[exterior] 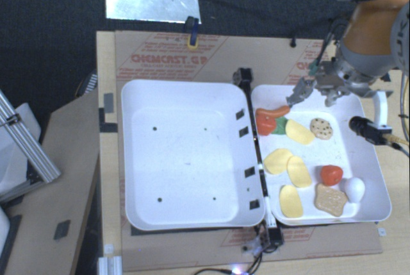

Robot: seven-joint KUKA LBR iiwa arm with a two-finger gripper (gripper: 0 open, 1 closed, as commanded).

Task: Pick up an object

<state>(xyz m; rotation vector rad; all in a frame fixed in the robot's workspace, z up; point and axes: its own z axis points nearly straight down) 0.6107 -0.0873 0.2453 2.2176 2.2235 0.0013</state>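
The gripper point(315, 93) hung over the far edge of the right bin point(371, 168), its two grey fingers spread apart with nothing between them. Just below its left finger lay a glossy orange carrot-shaped toy point(270, 117) with a green end, near the bin's far left corner. Around it sat smooth yellow oval pieces point(298, 132), a speckled round cookie point(321, 128), a red tomato-like lump point(331, 174), a tan toast slice point(330, 200) and a white egg point(353, 189). The left bin point(186, 152) was plain moulded white plastic. The wrist hid part of the right bin's far rim.
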